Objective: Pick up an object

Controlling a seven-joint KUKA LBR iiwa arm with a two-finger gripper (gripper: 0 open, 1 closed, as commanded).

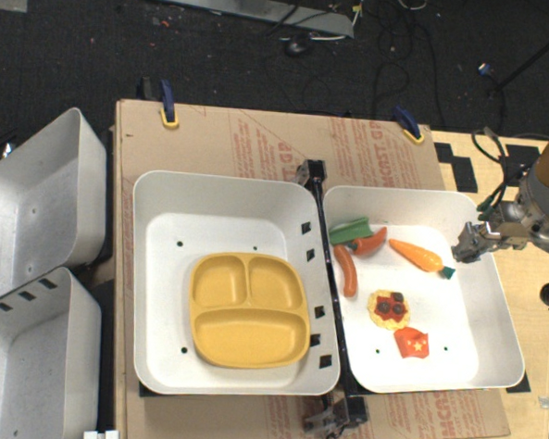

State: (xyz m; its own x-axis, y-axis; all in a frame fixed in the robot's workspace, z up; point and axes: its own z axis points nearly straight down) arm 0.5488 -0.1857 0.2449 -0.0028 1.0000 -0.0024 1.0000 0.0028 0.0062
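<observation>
Seen from above, two shallow white bins sit side by side on a brown board. The left bin, in the middle of the frame, holds a yellow divided plate lying flat on its floor, slightly toward the lower part.

The right bin, right of centre, holds the small toy foods. A carrot lies tilted in its upper middle, its green tip toward the lower right. A green piece and a red chilli lie touching at the upper left of that bin, with a sausage just below them, running down along the left wall. A round yellow piece with dark and red spots rests near the bin's centre, and a red piece with a yellow star lies just beside it, lower right.

The gripper hangs at the right bin's upper right edge, near the carrot's tip but apart from it. Whether its jaws are open or closed cannot be told; nothing is visible between them.
</observation>
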